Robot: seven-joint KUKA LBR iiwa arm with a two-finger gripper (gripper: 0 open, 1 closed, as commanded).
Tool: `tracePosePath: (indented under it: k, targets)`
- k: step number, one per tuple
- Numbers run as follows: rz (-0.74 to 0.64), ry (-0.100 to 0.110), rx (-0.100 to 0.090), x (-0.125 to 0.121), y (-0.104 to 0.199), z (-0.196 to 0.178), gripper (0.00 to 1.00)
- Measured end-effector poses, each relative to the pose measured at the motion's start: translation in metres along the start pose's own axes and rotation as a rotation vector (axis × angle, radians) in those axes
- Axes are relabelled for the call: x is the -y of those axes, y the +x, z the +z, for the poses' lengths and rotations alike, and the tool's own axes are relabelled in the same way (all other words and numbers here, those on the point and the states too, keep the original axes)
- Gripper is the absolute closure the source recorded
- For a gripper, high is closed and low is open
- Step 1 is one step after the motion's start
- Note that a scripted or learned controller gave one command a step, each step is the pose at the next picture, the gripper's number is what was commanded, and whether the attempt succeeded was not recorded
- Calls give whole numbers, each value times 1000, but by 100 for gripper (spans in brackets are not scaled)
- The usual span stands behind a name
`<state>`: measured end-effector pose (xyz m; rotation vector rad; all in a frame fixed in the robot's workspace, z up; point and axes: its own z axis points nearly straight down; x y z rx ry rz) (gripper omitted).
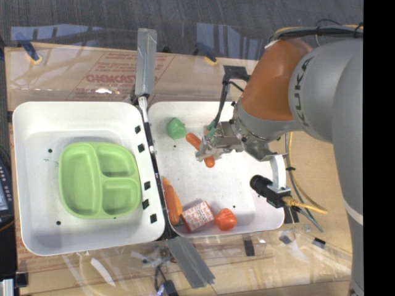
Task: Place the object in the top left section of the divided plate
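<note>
A single fixed camera looks down at a slant from above the bench, framing both shallow white plastic bins (37, 184) side by side, while the grey-and-orange arm (308, 85) enters from the right.

tool (208, 152) over right bin (247, 193) | carrot piece (210, 161) at tip | plate (99, 180) left bin (31, 165)

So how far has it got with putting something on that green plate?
Nothing looks done yet: the green divided plate in the left bin carries no object. The gripper sits low in the right bin over a small orange carrot-like piece; whether it is gripped is unclear. Lifting it and carrying it to the plate's top left section remain.
</note>
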<state>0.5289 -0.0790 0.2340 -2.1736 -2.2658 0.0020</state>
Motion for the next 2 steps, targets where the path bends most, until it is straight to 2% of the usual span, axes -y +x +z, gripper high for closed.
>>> tracePosePath:
  k: [1, 2]
  targets:
    - [-151, 1, 0, -18, 80, 10, 100]
    - [-337, 2, 1, -46, 173, 44, 100]
